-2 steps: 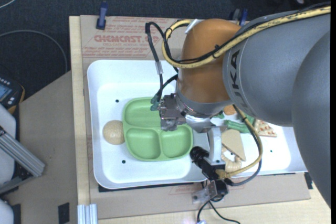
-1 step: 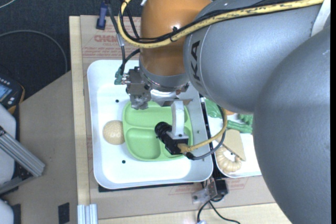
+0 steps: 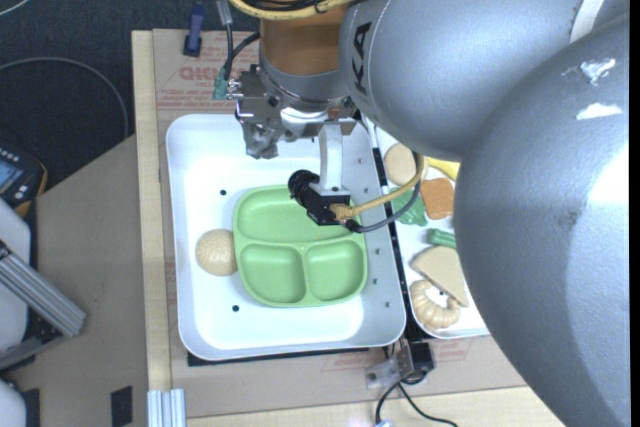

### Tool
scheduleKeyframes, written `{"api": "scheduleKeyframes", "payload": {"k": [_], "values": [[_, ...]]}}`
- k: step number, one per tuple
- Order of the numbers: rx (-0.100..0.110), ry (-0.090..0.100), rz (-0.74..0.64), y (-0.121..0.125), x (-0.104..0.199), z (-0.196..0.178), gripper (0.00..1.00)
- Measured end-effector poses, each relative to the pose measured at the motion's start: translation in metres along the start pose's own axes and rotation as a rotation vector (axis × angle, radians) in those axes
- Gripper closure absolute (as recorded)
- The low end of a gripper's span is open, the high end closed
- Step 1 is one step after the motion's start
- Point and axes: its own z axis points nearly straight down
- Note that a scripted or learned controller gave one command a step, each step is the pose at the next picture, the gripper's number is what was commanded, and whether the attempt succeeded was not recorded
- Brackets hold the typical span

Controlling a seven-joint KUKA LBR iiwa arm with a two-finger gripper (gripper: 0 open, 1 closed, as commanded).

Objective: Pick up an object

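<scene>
A green divided plate (image 3: 300, 260) lies in the left white bin (image 3: 200, 315). A round beige bun-like piece (image 3: 215, 252) rests against the plate's left edge. My gripper (image 3: 295, 151) hangs over the back of this bin, just above the plate's far rim. One grey finger (image 3: 259, 141) and one white finger (image 3: 332, 160) stand apart, so it is open, and I see only bin floor between them. A black cable fitting (image 3: 315, 200) from the wrist hangs over the plate's back edge.
The right bin (image 3: 470, 327), largely hidden by the arm, holds a pale round piece (image 3: 400, 163), an orange piece (image 3: 437, 198), a green piece (image 3: 440, 237), a tan wedge (image 3: 440, 270) and a ridged pastry shape (image 3: 435, 307).
</scene>
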Motion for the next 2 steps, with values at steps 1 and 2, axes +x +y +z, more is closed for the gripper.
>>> {"api": "scheduleKeyframes", "payload": {"k": [1,2], "values": [[0.009,-0.004,0.003,0.075,-0.003,0.111,1.00],[0.003,-0.001,0.000,0.089,-0.001,0.112,1.00]]}}
